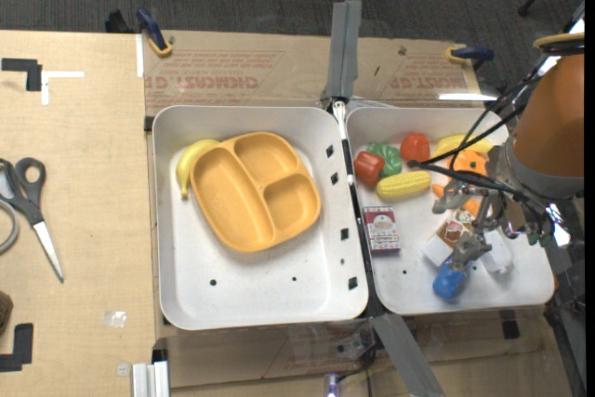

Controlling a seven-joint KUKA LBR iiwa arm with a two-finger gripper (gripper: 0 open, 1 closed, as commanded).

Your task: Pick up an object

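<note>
My gripper [468, 246] hangs low in the right bin [409, 300], over its right middle. A small brown-and-orange packet [456, 227] lies right under it, with a white item [436, 251] just to the left. A blue object [449, 284] sits just in front of the gripper, near the bin's front edge. Further left lie a yellow corn cob [403, 185] and a small red box [381, 230]. A green pepper [388, 158], two red pieces [415, 146] [368, 167], an orange fruit [468, 161] and a yellow piece [455, 144] crowd the far side.
The left bin [251, 297] holds an orange divided plate [251, 191] with a banana [190, 163] along its left rim. Scissors [34, 209] lie on the wooden bench at the far left. The arm's body [553, 130] and cables overhang the right bin's right side.
</note>
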